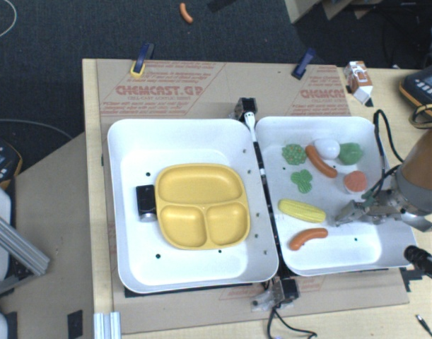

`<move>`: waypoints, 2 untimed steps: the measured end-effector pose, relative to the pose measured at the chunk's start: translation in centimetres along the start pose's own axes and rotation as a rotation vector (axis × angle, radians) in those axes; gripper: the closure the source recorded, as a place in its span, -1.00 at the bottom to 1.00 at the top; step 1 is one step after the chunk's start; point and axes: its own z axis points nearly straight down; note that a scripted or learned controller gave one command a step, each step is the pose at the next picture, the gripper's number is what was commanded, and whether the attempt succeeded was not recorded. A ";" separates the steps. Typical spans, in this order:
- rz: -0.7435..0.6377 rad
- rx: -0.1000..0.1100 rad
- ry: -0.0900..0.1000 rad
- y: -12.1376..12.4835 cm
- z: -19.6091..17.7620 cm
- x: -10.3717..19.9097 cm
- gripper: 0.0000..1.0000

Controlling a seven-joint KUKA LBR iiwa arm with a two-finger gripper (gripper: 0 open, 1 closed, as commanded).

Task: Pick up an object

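- Two bins (124, 147): plain white.
- Sectioned plate (200, 205): yellow.
- Small block (146, 199) beside the plate: black.
- Corn cob (301, 210): yellow.
- Two sausages (320, 160) (307, 238): orange-red.
- Two leafy vegetables (294, 154) (302, 181): green, bumpy texture.
- Round piece (351, 153): green.
- Egg-like piece (327, 147): white.
- Round fruit (355, 181): reddish-orange.
- Bench top (166, 83): tan, with red lettering.
- Two clamps (141, 59) (303, 63): blue, the left one with a yellow tip.
- Floor (60, 20): dark grey.
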 end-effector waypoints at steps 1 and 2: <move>0.001 -0.005 -0.004 0.1 -1.3 -0.1 1.00; -0.001 -0.011 -0.007 1.1 -6.9 -0.6 1.00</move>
